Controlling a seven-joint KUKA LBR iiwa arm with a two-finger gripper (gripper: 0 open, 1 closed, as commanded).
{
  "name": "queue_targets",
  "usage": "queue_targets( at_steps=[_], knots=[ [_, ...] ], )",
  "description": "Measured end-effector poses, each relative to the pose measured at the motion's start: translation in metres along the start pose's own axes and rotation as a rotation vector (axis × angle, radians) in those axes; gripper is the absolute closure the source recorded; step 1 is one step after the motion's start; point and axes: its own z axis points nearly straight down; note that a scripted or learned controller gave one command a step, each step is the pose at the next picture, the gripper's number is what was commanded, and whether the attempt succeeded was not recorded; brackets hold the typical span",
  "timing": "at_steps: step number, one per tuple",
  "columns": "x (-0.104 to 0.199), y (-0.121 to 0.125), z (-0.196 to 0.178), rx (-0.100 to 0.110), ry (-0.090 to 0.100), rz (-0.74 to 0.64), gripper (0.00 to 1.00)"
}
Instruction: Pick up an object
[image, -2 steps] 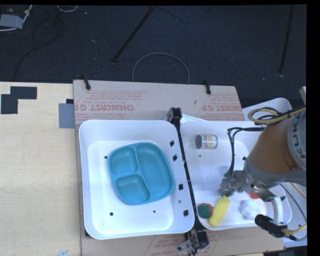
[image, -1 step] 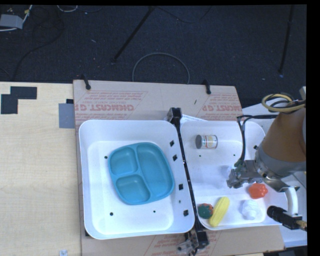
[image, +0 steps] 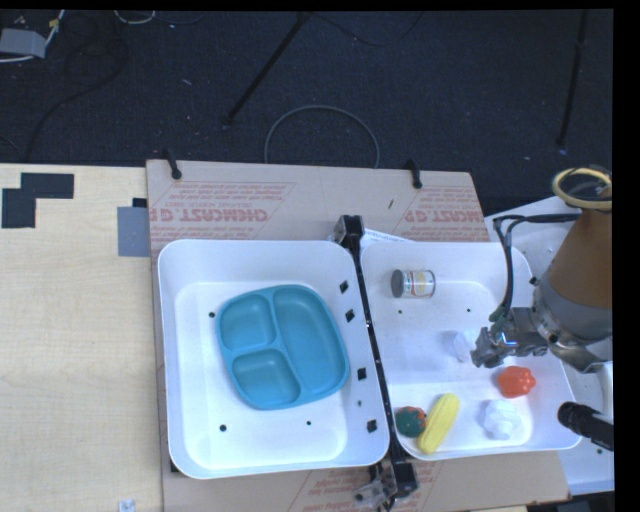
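Several objects lie below my end effector (image: 492, 347) at frame's right; its opening I cannot tell. Next, descend onto the red piece (image: 515, 380).

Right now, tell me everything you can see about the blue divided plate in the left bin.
The blue divided plate looks like smooth light-blue plastic, a rounded rectangle with a raised rim and three compartments: a small one at upper left, a long one along the right, a wide one across the bottom. It lies flat, right side up, turned slightly askew, near the middle of the left bin. It rests on the bin's white floor, apart from the walls, and its compartments hold nothing.
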Motion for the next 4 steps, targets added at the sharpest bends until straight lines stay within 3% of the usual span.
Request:
queue_targets(
  at_steps=[1,2,4],
  knots=[
    [0.002,0.01,-0.056,-0.002,-0.001,-0.001,1.0],
    [0.001,0.009,-0.072,0.001,0.0,-0.001,1.0],
    [0.101,0.033,-0.063,0.002,0.001,-0.003,1.0]
  ],
)
